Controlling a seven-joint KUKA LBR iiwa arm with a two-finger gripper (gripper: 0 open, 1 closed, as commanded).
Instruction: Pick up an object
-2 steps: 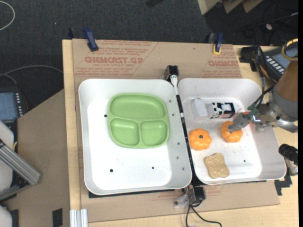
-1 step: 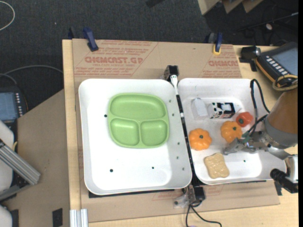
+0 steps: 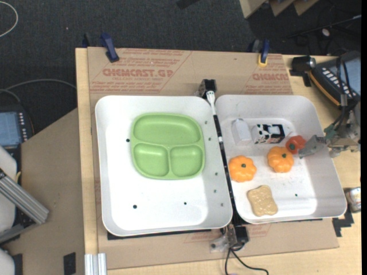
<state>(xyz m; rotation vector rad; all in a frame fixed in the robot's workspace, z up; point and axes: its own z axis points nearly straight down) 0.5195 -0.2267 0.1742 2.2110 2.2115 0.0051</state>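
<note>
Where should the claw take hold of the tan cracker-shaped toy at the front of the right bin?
Probably across its two long edges, coming straight down. The tan cracker toy lies flat in the right bin, apart from the orange pumpkins, so there is room on both sides, and its narrow width looks easiest to span.

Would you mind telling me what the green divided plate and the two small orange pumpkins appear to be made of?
The green divided plate looks like moulded plastic with a matte to satin finish: even colour, soft rounded compartment walls. The two orange pumpkins look like toy plastic or rubber: smooth, uniformly bright, with faint shine. Which of the two cannot be told.
</note>
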